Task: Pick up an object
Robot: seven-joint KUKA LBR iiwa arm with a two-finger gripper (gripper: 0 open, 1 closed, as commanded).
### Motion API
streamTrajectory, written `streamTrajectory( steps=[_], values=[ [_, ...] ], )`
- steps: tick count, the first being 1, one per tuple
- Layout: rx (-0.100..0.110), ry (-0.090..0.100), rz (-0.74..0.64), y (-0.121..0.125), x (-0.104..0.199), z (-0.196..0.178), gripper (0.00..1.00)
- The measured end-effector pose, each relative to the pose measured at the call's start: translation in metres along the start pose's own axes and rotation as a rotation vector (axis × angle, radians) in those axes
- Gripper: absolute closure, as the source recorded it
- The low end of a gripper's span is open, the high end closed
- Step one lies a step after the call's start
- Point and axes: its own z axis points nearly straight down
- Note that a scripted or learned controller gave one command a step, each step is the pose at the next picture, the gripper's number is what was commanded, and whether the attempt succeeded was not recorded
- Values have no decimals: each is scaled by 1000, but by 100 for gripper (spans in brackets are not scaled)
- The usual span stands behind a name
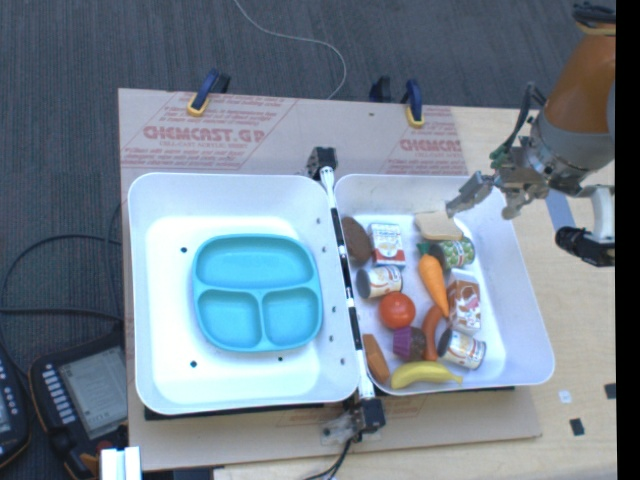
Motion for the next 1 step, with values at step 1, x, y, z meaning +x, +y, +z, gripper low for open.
streamTrajectory(
  steps=[1],
  values=[
    [-14, -5, -1, -12, 63, 106, 0]
  ],
)
